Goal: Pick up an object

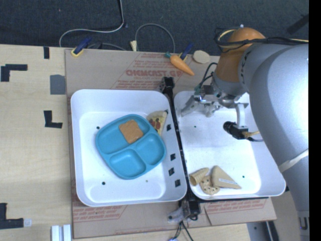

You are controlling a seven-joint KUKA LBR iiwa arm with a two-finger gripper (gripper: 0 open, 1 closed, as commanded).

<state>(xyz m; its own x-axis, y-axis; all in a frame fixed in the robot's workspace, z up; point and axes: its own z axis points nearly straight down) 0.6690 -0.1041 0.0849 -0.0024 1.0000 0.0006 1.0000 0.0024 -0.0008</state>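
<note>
- The arm [281, 94] is reaching over the right bin [220, 144]; the gripper [200, 102] is hanging near the bin's far-left corner, its claw state impossible to tell.
- Cones [214, 179] are lying at the right bin's near edge.
- A blue tray [131, 147] carrying a toast [131, 131] is sitting in the left bin [85, 149].
- A carrot [180, 64] is lying beyond the bins.

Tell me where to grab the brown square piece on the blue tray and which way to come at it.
Grip the brown square piece across two opposite flat edges, coming straight down. It lies flat in the upper compartment of the blue tray, and the compartment's ridges likely block a sideways approach.
</note>
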